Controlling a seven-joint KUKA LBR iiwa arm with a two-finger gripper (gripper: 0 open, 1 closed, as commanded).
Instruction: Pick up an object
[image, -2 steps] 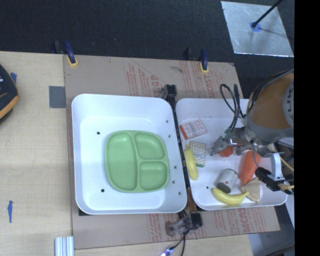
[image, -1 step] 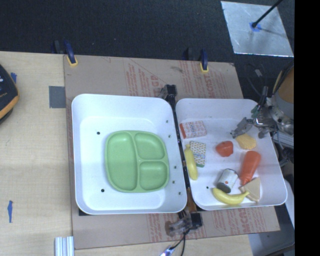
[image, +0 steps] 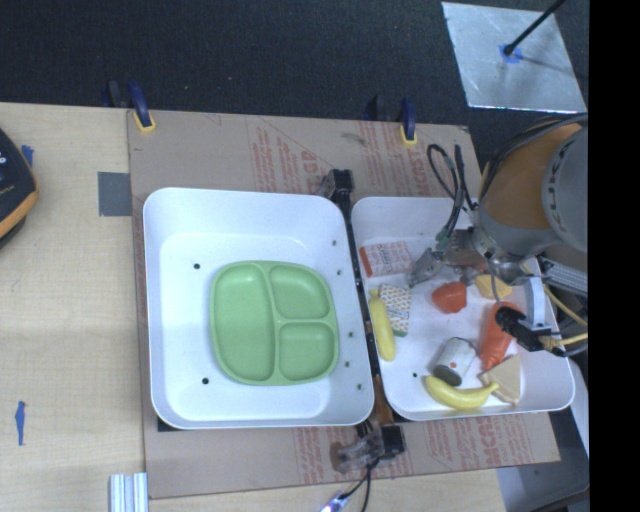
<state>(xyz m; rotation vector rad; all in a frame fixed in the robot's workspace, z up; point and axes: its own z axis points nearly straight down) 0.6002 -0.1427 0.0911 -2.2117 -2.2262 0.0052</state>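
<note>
Overhead, the arm (image: 535, 190) (grey, orange-banded) leans in from the right, its gripper (image: 432, 265) low over the right bin (image: 400, 400) beside a red piece (image: 450, 296); grip unclear.

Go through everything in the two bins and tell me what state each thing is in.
green divided plate: flat, right side up, left bin
banana: lying, right bin's near edge
yellow corn cob: lying along right bin's left wall
metal can: tipped on its side
carrot: lying

Toy foods (image: 452, 297) strewn in right bin (image: 400, 405)
</note>
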